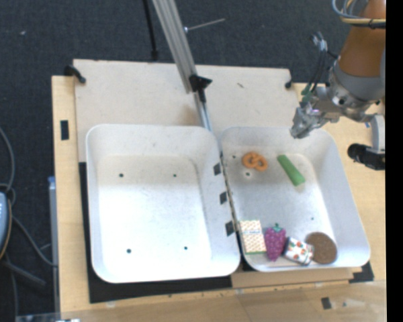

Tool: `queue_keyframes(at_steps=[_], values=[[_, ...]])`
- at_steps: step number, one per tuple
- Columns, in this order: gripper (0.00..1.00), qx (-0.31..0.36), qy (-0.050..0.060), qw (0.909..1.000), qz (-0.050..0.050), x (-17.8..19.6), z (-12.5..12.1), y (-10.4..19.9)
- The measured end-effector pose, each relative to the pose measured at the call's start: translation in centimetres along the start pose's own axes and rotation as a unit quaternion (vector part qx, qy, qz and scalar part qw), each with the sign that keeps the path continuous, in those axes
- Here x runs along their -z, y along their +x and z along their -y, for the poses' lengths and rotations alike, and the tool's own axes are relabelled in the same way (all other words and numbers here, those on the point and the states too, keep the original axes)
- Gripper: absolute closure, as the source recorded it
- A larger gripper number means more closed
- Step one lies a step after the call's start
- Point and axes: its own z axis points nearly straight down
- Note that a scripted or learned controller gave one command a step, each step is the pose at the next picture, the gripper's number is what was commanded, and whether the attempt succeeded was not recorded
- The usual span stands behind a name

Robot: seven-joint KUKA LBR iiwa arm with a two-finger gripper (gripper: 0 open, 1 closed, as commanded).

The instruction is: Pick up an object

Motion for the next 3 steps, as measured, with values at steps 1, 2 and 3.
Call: queue_keyframes(at_steps=[1, 2, 3], values=[[1.0, 0.002, 0.003, 1.0, -0.001, 0.2, 0.5, 6.0], [1.0, 0.002, 0.002, 1.0, -0.001, 0.5, -0.2, 11.1], [1.0, 0.002, 0.002, 1.0, -0.001, 0.6, -0.2, 16.8]])
